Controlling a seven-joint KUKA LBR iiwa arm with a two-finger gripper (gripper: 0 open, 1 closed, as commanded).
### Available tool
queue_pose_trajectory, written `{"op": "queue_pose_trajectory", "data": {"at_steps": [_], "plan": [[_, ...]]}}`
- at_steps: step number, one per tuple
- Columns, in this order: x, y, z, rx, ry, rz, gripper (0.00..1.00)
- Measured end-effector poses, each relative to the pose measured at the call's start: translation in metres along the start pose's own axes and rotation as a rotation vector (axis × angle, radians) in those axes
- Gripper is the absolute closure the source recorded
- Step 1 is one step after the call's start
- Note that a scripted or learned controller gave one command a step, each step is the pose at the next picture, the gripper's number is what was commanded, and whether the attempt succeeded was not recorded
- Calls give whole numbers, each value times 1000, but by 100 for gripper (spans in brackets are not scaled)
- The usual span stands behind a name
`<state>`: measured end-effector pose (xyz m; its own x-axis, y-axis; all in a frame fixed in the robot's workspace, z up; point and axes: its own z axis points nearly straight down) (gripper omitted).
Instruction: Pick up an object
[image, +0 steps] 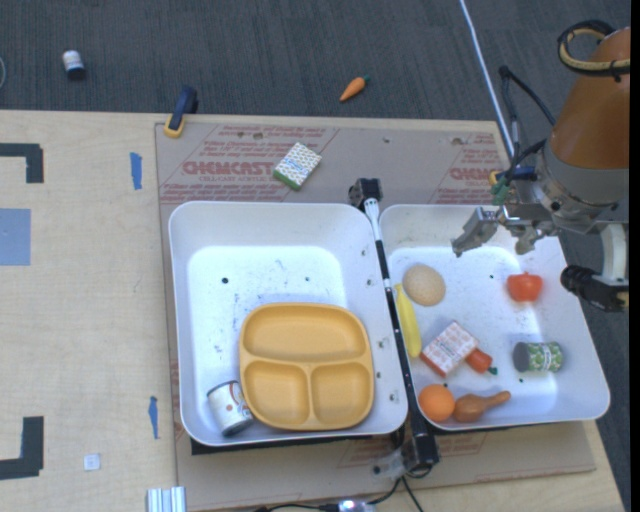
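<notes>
robot lab: taped bench (80, 300), bins (190, 300)

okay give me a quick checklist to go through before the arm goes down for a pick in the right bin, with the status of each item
1. Tool over the right bin: ok, above its far edge.
2. Tool carrying nothing: ok, nothing seen between its fingers.
3. Finger opening: cannot tell, too small and blurred.
4. Target right below: not ok, the tool hangs over bare floor; the tomato and the beige egg-shaped item lie nearer the camera.
5. Isolated targets available: ok, the tomato and green can lie apart; the small box touches a red piece.
6. Wall clearance: not ok for the banana, which lies along the divider.
</notes>
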<state>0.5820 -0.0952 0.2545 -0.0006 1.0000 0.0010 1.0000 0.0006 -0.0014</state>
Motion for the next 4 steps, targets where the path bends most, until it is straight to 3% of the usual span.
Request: {"op": "queue_pose_trajectory", "data": {"at_steps": [1,2,4], "plan": [[-12,-6,169,-4,-1,1,0],[-3,-41,168,-6,-4,3,0],[-3,-42,168,-8,-3,3,0]]}}
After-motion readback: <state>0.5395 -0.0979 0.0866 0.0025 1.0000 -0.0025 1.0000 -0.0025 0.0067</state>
